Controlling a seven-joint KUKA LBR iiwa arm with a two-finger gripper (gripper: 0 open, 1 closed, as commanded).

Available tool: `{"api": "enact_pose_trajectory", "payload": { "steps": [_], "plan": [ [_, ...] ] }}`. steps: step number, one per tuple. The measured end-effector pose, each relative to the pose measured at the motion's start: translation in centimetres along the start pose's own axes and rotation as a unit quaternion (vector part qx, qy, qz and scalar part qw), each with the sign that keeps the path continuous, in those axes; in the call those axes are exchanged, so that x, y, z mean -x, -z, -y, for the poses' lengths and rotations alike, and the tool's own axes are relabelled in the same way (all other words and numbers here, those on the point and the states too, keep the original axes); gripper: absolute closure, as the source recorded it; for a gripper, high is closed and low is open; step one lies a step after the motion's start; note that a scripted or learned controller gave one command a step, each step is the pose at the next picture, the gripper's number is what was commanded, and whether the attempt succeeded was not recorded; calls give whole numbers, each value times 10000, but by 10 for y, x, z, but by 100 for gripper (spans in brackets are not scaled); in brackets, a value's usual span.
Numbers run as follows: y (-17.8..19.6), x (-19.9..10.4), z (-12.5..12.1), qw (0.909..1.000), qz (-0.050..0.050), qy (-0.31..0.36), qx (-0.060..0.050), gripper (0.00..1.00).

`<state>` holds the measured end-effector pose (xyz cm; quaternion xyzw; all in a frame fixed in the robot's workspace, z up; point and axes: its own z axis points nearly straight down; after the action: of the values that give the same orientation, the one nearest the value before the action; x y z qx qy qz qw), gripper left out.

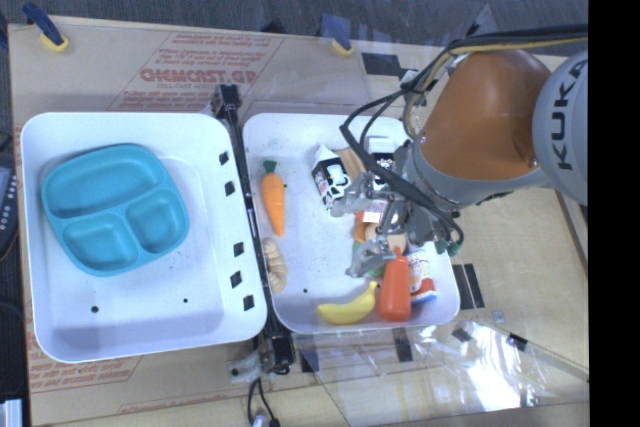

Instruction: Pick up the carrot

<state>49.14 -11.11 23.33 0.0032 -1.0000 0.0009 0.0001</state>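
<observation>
Looming largest from above is the arm [490, 120], grey with its orange band, reaching in from the right over the right bin [300, 315]. From my remote seat I see the gripper [375, 230] hanging low among clutter, beside a red bottle [396, 287] and just above a banana [348, 308]. Whether it is released or clenched, I cannot tell. Now the carrot [273, 202]: it lies near that bin's left wall, green top pointing away from me, well apart from the gripper. Just below it sits a pale tan object [274, 265]. Over in the left bin [60, 335], a blue divided plate [112, 206] rests.
</observation>
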Motion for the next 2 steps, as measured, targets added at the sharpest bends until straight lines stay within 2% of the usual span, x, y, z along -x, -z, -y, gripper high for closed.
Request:
{"api": "enact_pose_trajectory", "payload": {
  "steps": [1, 2],
  "plan": [
    [-127, 35, -12, 9998, -52, 177, 27, 0],
    [-127, 95, -19, 9990, 16, -456, 10, 0]
  ]
}}
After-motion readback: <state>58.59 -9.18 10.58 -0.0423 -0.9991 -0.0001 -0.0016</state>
